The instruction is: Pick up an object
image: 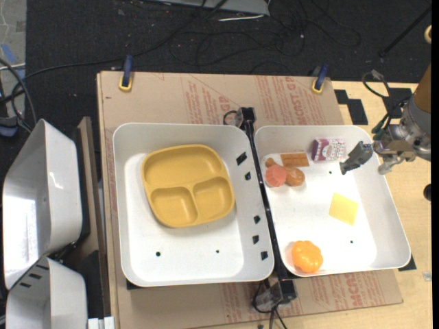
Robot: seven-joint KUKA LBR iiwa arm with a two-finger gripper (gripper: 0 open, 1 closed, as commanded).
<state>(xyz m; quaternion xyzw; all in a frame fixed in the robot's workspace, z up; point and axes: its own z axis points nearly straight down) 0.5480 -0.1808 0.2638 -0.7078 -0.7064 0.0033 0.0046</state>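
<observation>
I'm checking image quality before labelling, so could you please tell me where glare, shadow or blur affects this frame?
Camera view: even overhead light, soft shadows; mild glare on the glossy white tub at the left edge; the yellow divided plastic tray and orange round toy fruit are sharp; the dark robot hand looks slightly soft, its detail unclear.

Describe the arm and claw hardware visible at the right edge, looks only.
The arm enters from the right: a grey metallic wrist section with an orange band above it at the frame edge. The claw is dark grey to black, with one angular dark finger showing over the right bin's rim. Dark cables loop beside the wrist.
</observation>
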